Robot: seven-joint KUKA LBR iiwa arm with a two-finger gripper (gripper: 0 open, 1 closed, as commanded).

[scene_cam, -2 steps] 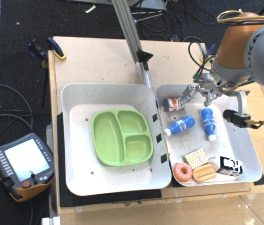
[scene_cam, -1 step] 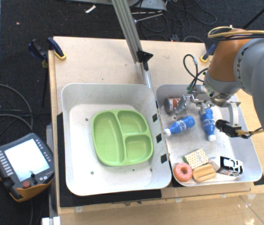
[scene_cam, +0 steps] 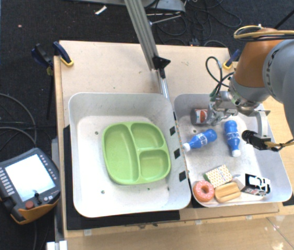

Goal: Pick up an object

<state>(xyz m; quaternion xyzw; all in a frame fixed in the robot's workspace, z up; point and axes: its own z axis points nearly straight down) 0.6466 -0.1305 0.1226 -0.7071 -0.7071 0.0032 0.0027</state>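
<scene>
My gripper [scene_cam: 217,110] hangs low over the far part of the right bin [scene_cam: 277,165], under the grey arm with its orange band. Right beside it, to its left, a small red and silver can [scene_cam: 200,116] lies on its side; whether they touch is unclear. Two blue bottles lie just in front: one [scene_cam: 201,139] points toward the bin divider, the other [scene_cam: 232,135] lies nearly lengthwise. Along the near edge sit a pink donut [scene_cam: 204,191], a tan bread roll [scene_cam: 227,192], a speckled yellow block [scene_cam: 218,175] and a black and white item [scene_cam: 256,184].
The left bin [scene_cam: 84,139] holds a green divided plate [scene_cam: 136,152]. A metal pole [scene_cam: 144,30] slants in from the top to the bins' divider. A teach pendant [scene_cam: 26,184] lies on the floor at left. Cables loop near the arm's wrist.
</scene>
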